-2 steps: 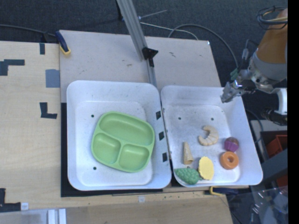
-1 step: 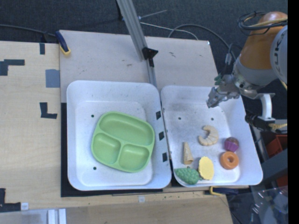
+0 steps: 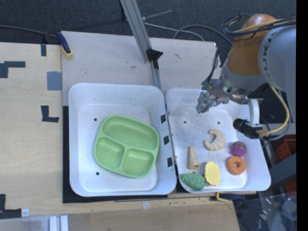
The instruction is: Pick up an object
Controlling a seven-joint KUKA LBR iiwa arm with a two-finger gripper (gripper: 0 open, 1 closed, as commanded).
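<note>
We read this as the approach step: nothing is lifted yet. The pincer [image 3: 206, 102] hangs over the far part of the right bin [image 3: 179, 105], above bare white floor, and we see nothing between its tips. How far it is open we cannot tell from this slant.

The things to choose from lie toward the near end of that bin: a croissant [image 3: 215, 140], nearest the pincer; a purple piece [image 3: 238, 148] and an orange ring [image 3: 236, 165] by the right wall; a cone [image 3: 193, 158]; a yellow piece [image 3: 212, 173]; and a green clump [image 3: 193, 181] at the near edge. The left bin [image 3: 82, 129] holds a green tray [image 3: 126, 146].

We judge that the next move calls for a shift toward the near end, centring over one piece, likely the croissant, which lies apart from the others. The yellow piece and the green clump touch, so they look harder to take cleanly.
</note>
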